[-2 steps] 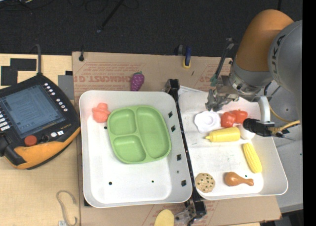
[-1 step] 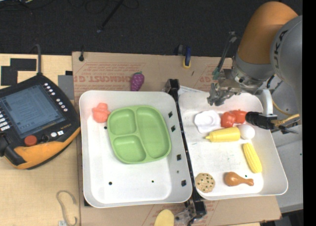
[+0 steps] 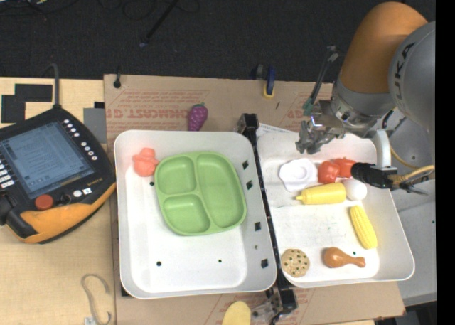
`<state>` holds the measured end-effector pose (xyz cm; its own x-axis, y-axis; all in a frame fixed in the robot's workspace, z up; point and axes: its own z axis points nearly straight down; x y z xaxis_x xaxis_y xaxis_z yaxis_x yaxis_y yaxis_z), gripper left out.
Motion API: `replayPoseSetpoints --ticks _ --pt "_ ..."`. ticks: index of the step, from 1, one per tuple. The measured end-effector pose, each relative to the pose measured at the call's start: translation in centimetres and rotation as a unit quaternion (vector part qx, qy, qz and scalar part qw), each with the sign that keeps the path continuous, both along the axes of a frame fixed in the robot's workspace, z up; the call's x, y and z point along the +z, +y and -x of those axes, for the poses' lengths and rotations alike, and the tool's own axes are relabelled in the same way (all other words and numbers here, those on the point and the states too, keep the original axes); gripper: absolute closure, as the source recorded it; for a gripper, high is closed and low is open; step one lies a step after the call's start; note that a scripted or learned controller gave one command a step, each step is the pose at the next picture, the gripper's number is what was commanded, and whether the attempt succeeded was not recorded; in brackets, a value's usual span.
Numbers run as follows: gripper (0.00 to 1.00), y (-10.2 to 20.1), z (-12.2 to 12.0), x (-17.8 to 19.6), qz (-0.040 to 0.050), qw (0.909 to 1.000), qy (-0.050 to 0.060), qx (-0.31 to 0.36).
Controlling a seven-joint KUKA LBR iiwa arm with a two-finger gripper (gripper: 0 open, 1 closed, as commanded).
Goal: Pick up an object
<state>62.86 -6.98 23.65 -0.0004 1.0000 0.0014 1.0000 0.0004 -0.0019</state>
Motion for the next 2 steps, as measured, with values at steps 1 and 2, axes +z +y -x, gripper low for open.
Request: replayPoseSetpoints --ticks 1,2 --pt "1.0 0.2 0.2 -1.6 0.0006 1.0 0.001 0.001" --pt "1.0 -0.9 -1.0 -1.3 0.001 1.0 -0.001 0.0"
